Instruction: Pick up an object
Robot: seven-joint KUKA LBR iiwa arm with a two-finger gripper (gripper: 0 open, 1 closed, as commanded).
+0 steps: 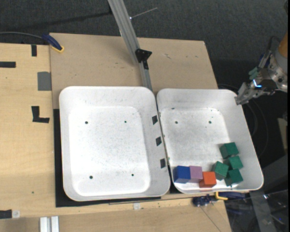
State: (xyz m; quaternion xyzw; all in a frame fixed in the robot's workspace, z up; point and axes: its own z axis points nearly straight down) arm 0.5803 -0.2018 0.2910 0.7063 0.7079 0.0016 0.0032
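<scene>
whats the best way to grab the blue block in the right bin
Probably from straight above, fingers closing on the far and near faces of the blue block. Its right face touches the purple block, and its left face sits close to the bin wall, so those sides leave little room. The gripper is now outside the bin's far right corner.

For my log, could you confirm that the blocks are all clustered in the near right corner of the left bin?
Not quite: the camera view shows the blocks clustered in the near right corner of the right bin, not the left bin.
</scene>
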